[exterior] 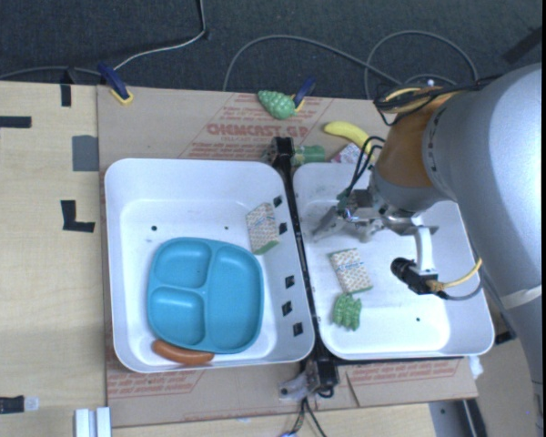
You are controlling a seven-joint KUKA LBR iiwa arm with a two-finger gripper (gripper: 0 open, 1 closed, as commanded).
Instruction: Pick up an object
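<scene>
- The claw point(332, 218) is low in the right bin point(455, 335), near the wall between the two bins. Its thin metal fingers point(323, 224) point left.
- The fingers look a little apart, and I see nothing between them. So the claw is open and holds no thing.
- Just below the claw lies a small speckled sponge block point(350, 269), flat on the bin floor. It is near the claw but not touching it.
- A bit lower sits a little green toy point(347, 310), also in the right bin.
- In the left bin point(127, 244) there is another speckled block with a green side point(263, 226), leaning by the middle wall. A blue plate with sections point(205, 294) lies there too, with an orange sausage toy point(182, 353) touching its lower edge.
- Outside the bins, on the desk point(36, 244), a yellow banana point(346, 133) and a green lumpy toy point(276, 103) lie behind the bins.
- I think the job has only just begun. Nothing is lifted yet. The claw must come down around one thing, maybe the sponge block just below it, close on it and lift it up.
</scene>
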